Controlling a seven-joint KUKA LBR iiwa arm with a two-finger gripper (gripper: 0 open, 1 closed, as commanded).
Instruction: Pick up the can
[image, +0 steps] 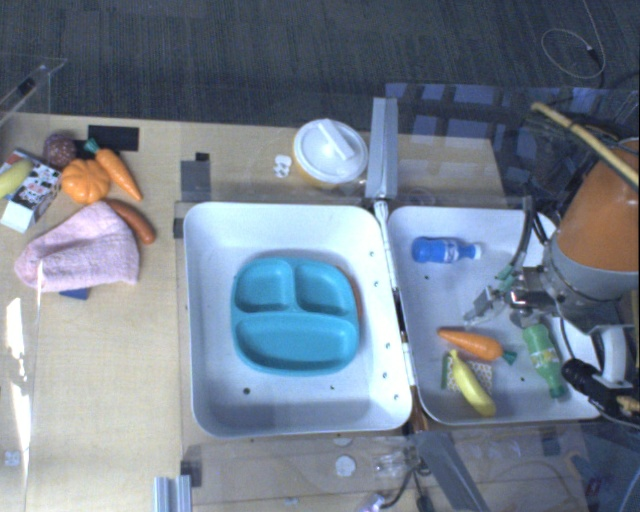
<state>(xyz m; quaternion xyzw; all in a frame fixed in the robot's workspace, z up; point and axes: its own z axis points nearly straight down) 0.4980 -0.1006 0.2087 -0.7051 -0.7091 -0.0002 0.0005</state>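
The desk (120, 400) carried both white bins. The left bin (200, 330) held a blue divided tray (295, 315) in its middle, and the right bin (430, 300) was where all the action sat. In from the right came the arm (595, 230), orange band showing, hanging over that right bin's far side. Off on the desk's left lay a pink cloth (80, 252) with some toy vegetables beside it, well apart from any of this, and a round white lid (330, 150) sat behind the bins.

Inside the right bin, a blue bottle (445, 250) lay on its side near the back wall. A green bottle (540, 355) lay just below the wrist. A banana (470, 385) lay near the front rim with a carrot (472, 344) just behind it. Tucked between those two was a small grey patch that I took for the can (483, 372) (mostly hidden, so that was a guess).

The pincer (503, 298) hovered above the bin floor, behind the carrot and near the green bottle. Whether it was spread or clenched, I could not tell from this angle, and nothing showed in its grip.

So this read as the approach step, with the lift not yet done. The next move called for shifting toward the front rim, lining up over the grey patch, and descending without nudging the carrot or the banana that crowded it.
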